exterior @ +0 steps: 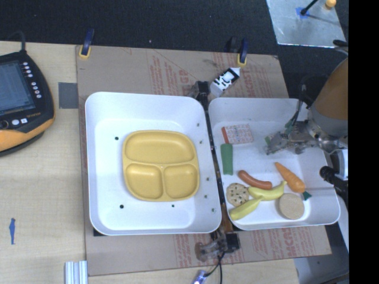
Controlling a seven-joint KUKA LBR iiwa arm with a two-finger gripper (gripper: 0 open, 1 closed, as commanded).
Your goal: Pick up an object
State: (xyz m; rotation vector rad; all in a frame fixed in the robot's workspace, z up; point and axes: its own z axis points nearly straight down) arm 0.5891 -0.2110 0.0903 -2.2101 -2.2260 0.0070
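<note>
The end effector (278,142) hangs over the upper half of the right bin (260,106), a grey metal assembly reaching in from the right, and whether it is open or closed cannot be told from this slanted look down. Nothing shows gripped in it. The pickable things lie in a cluster toward the near end of that bin: a carrot (289,177), a sausage (254,178), a banana (266,191), a cookie (237,193) and a round tan disc (291,206). The carrot is nearest, just below and slightly right of the end effector in the view, its long axis running diagonally from upper left to lower right. A green block (227,159) and a small printed card (238,134) sit to the end effector's left. The left bin (106,108) holds a yellow divided tray (160,164), well apart from the arm. My guess is a short drop toward the carrot is the likeliest move
</note>
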